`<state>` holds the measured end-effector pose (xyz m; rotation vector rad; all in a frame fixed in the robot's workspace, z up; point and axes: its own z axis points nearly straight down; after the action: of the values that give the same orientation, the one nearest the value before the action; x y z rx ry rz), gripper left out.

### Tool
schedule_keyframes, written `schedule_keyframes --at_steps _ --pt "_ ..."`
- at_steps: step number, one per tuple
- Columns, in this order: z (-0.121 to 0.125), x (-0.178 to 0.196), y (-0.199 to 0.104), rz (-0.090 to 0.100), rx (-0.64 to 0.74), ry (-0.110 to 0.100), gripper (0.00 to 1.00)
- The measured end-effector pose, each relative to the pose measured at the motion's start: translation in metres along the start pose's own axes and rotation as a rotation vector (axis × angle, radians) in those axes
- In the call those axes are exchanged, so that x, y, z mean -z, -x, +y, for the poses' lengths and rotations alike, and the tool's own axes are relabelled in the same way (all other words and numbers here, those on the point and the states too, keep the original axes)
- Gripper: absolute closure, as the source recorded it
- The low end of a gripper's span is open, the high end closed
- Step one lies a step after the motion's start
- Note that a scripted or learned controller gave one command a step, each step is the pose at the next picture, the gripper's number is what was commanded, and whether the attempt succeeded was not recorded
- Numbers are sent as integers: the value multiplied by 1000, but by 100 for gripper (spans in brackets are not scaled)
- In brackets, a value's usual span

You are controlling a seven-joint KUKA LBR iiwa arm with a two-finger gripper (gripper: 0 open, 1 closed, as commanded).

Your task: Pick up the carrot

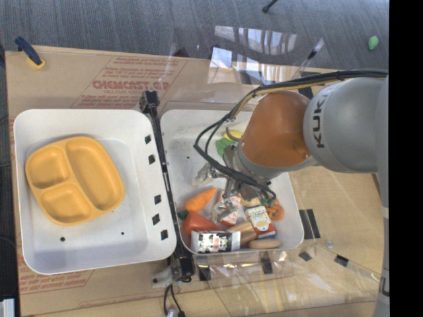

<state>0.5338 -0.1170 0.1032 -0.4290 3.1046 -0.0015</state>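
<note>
The carrot (201,200) is a short orange piece lying in the right white bin (178,144), near its left wall and towards the front. My gripper (228,191) reaches down into the same bin just right of the carrot, among the pile of toy food. The arm's orange band and grey wrist hang over the bin's middle and hide much of what is under them. I see nothing lifted off the bin floor.
Around the carrot lie a red piece (197,223), a black-and-white carton (215,242), a small ketchup box (260,220), a sausage (264,244) and a yellow-green item (231,135). The left bin (39,243) holds a yellow divided plate (73,177).
</note>
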Motion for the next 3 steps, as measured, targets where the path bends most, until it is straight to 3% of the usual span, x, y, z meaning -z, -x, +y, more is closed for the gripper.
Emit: schedule_keyframes --at_steps 1,2,3 --pt "-17 -10 -17 7 -335 1 0" --pt "-6 -11 -20 11 -793 1 0" --pt "5 -11 18 7 -1151 -2 0"
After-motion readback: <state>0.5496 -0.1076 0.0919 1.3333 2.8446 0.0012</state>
